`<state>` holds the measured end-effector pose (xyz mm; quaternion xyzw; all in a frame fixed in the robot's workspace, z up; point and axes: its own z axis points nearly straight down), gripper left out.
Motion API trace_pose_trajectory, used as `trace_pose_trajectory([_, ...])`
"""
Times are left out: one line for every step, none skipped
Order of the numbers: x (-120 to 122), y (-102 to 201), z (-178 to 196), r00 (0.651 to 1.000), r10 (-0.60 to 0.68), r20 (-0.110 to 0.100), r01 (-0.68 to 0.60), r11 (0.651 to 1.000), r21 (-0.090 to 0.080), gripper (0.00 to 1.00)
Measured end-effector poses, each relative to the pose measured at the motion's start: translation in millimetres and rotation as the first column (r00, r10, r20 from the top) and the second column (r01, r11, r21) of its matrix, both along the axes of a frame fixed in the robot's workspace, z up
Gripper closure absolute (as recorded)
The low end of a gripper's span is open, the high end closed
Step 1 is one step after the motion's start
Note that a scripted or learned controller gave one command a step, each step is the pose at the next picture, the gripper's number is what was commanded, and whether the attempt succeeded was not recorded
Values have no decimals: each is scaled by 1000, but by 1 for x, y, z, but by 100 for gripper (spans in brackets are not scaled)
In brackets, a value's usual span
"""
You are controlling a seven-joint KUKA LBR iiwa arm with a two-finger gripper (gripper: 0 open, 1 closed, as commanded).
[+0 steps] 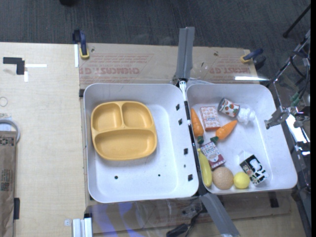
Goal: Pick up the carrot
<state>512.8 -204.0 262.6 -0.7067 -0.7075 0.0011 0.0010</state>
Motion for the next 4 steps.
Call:
trace_pose_trajectory([8, 44, -143, 961, 275, 1, -275, 961, 1, 0])
trace_pose_trajectory([39, 89, -125, 915, 404, 2, -404, 915, 0, 0])
trace_pose_trajectory([2, 167, -71, 873, 488, 2, -488, 873, 1, 0])
trace_pose_trajectory([-35, 168, -71, 848, 530, 1, -530, 848, 1, 0])
